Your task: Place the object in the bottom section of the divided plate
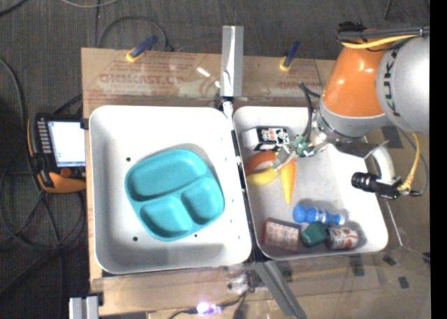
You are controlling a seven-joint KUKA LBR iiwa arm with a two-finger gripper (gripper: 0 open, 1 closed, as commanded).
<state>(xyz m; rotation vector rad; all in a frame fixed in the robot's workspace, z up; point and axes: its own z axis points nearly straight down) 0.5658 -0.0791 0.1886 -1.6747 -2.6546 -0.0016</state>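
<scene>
Still sitting at the very start, judging by the layout: nothing lying yet in any section of the turquoise plastic divided plate [176,193], which is resting tilted in the left shallow white bin [112,136]. Picking, carrying across the divider and setting down all remaining to be done.

Hovering low over the upper middle of the right shallow white bin [370,230], with the claw [300,144] mostly hidden under the grey arm and its orange band [356,87]; impossible to tell whether spread or closed, and nothing visibly clamped.

Probably aiming at the orange plastic carrot [288,179], lying just below and slightly left of the claw, wide end up and tip pointing down the bin, very near or perhaps touching at its top. Lying just beside it to the left: a yellow rounded toy fruit [262,176] and a red-orange rounded piece [258,160].

Sitting well apart along the bin's lower edge: a blue plastic bottle [316,213], a brown packet [281,234], a dark green lump [312,236] and a red-labelled tin can [342,238]. Resting above the fruit: a small black-and-white box [271,136].
</scene>
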